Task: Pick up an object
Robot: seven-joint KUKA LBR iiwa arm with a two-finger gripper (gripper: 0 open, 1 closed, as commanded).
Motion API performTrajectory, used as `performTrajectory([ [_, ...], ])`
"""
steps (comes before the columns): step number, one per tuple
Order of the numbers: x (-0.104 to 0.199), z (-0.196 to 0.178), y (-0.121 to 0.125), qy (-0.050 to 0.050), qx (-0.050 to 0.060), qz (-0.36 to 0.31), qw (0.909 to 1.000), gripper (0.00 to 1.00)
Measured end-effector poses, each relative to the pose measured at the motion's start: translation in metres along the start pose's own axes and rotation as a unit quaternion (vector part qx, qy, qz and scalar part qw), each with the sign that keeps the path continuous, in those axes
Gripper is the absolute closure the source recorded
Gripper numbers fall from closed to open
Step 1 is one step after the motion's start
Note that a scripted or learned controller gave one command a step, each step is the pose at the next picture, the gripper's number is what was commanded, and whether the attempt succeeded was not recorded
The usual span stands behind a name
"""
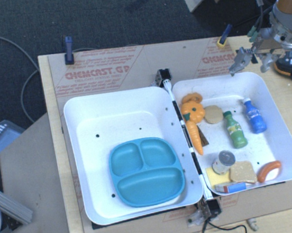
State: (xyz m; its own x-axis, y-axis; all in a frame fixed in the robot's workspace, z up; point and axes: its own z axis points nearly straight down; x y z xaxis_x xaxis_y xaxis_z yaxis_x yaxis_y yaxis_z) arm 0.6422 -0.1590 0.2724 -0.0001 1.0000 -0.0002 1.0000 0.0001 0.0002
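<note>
Hovering beyond the far rim of the right bin (275, 102), at about one o'clock of the view, the hand (242, 58) is seen with its fingers spread apart and nothing between them. No object is held; the pick is judged not yet begun.

The candidate objects are all gathered in the right bin. A green bottle (235, 130) and a blue bottle (253, 116) are laid flat near the bin's centre, just beside each other but apart. At nine o'clock of that bin, an orange pepper (194, 112) and a carrot (194, 136) are pressed close along the left wall, the carrot lying lengthwise against it. A small round tin (226, 159), a slice of toast (242, 171) and a red sausage (268, 170) are crowded toward six o'clock.

The left bin (84, 132) carries a blue divided plate (147, 170), set toward its five o'clock corner. Both bins are seated side by side on the desk (129, 67).

The bottles are judged the easiest targets, being free of the walls; the carrot, lying against the wall, leaves little room for a finger on that side.
</note>
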Motion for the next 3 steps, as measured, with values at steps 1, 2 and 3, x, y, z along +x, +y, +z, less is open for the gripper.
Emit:
performTrajectory([
  [1, -0.051, 0.154, -0.032, 0.000, 0.002, 0.000, 1.0000, 0.00],
  [2, -0.015, 0.188, -0.058, 0.001, 0.001, 0.000, 1.0000, 0.00],
  [3, -0.015, 0.178, -0.057, 0.000, 0.000, 0.000, 1.0000, 1.00],
])
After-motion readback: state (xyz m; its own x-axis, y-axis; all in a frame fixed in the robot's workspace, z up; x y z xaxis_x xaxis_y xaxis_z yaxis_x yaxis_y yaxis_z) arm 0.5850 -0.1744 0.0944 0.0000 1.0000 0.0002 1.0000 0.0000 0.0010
